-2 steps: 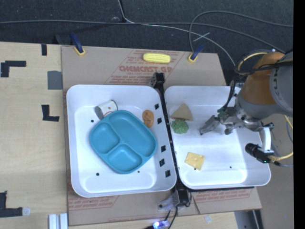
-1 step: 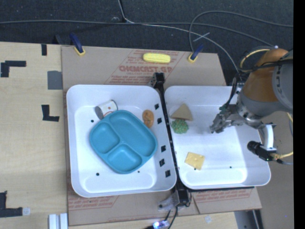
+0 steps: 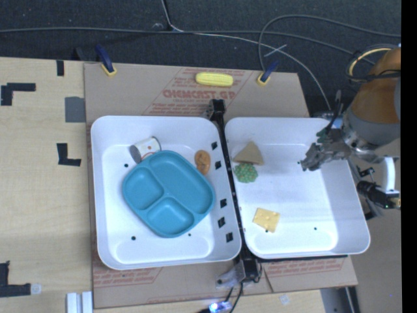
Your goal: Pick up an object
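Cheese wedge (image 3: 266, 219), pale yellow with holes, lies flat in right bin (image 3: 339, 237)

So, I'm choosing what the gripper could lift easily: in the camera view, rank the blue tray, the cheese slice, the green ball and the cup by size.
1. blue tray, by far largest
2. cup
3. cheese slice and green ball: these look about alike

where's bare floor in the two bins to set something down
Right bin: the middle is bare, bordered by the cheese wedge below, the green ball and tan wedge at left, and the gripper at upper right. Left bin is crowded: the blue tray, cup and brown piece leave just its lower strip.
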Robot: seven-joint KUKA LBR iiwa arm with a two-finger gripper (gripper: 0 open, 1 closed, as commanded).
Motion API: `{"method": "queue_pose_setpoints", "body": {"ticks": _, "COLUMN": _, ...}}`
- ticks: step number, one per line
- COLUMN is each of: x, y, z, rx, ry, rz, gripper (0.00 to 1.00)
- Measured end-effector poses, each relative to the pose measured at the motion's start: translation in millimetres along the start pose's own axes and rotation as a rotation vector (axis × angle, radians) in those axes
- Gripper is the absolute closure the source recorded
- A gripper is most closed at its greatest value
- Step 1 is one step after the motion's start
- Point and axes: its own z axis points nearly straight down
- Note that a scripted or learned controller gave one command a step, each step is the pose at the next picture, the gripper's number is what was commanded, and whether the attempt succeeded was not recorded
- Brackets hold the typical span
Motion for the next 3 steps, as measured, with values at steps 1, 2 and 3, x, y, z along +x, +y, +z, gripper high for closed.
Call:
{"method": "queue_pose_setpoints", "body": {"ticks": 1, "x": 1, "y": -7, "z": -46, "rx": 0.002, "ry": 0.001, "rz": -0.001, "gripper": 1.0}}
{"method": "queue_pose_setpoints", "body": {"ticks": 2, "x": 1, "y": -6, "z": -89, "rx": 0.001, "ry": 0.001, "rz": -0.002, "gripper": 1.0}}
{"method": "queue_pose_setpoints", "body": {"ticks": 3, "x": 56, "y": -13, "z": -91, "rx": 0.005, "ry": 0.004, "rz": -0.006, "gripper": 1.0}}
